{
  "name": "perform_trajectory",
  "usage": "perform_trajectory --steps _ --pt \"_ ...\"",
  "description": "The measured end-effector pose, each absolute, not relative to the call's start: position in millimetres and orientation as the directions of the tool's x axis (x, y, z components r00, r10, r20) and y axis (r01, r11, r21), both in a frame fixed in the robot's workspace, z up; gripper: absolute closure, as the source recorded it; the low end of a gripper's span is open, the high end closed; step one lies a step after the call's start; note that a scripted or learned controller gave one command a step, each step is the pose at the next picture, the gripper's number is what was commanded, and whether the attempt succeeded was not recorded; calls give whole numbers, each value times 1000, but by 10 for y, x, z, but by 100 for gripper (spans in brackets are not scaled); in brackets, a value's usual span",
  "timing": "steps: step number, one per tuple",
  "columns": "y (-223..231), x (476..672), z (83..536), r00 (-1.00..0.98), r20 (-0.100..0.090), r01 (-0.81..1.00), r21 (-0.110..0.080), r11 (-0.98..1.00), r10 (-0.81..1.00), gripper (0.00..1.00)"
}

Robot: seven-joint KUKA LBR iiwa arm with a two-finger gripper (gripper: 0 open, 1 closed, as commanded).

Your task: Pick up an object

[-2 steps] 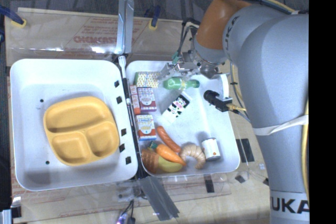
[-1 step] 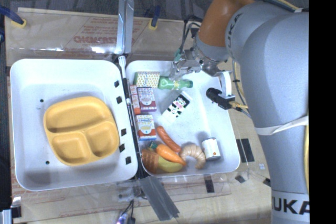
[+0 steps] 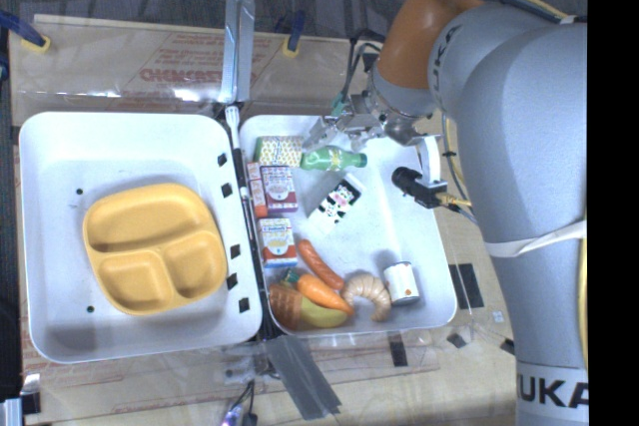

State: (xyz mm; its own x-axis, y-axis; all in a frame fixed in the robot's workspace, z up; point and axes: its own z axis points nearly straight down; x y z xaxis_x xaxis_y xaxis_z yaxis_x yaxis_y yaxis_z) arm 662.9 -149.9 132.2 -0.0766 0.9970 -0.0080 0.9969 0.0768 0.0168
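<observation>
Camera view: gripper (image 3: 344,127) hangs at the right bin's (image 3: 424,244) far end, just above a green bottle (image 3: 332,158); whether it grasps the bottle I cannot tell.

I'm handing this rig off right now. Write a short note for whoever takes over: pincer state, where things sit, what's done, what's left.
Pincer: low over the far end of the right bin, by the green bottle; no object visibly held.
Right bin contents: green bottle lying flat, black-and-white carton, small can, croissant, two carrots, snack packets along the left wall.
Left bin: yellow divided tray.
Done: arm positioned over the objects.
Left: grasp and lift an object; the bottle looks nearest.
</observation>
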Motion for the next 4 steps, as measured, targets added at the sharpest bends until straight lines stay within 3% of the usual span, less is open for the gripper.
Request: perform_trajectory --steps 1,2,3,4 --pt "-1681 6117 917 -154 1 988 -3 154 988 0" --pt "-1683 6124 1024 -159 -1 987 -2 159 987 100" --pt "-1162 5651 2500 -24 0 1000 -2 24 1000 100" --pt "-525 5912 2086 72 0 997 -8 -72 997 100"
